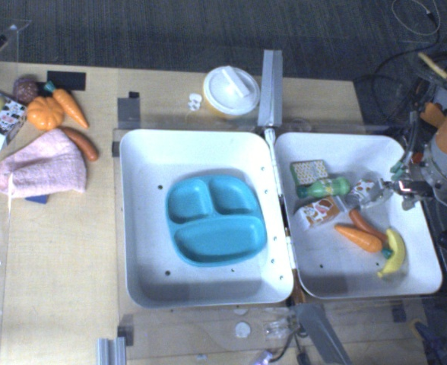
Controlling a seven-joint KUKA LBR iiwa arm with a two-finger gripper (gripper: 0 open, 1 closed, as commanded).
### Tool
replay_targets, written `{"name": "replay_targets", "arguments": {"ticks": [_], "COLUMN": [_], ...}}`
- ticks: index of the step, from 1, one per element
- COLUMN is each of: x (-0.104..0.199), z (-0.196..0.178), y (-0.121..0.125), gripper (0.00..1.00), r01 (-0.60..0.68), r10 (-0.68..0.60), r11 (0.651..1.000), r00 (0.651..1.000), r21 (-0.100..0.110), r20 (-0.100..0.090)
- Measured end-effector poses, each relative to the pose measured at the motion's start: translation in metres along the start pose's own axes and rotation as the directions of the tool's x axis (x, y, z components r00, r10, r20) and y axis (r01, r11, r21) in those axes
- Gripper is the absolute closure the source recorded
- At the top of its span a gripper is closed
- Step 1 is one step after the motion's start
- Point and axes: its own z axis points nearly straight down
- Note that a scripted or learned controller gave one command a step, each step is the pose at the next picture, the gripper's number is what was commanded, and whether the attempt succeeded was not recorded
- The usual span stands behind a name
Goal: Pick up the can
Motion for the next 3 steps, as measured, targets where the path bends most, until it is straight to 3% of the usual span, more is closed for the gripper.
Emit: {"name": "replay_targets", "arguments": {"ticks": [1,2,3], "x": [-0.031,-0.030,0.005], "z": [0.114,0.104,0.008], "y": [0.060,0.062,0.085], "gripper": [0.00,1.00,1.00], "r01": [-0.162,-0.157,-0.266], "r10": [0.162,0.157,0.266], "r11": [0.987,0.988,0.964], "r00": [0.987,0.988,0.964], "r21": [-0.001,-0.004,-0.004], "r20": [0.000,0.000,0.001]}}
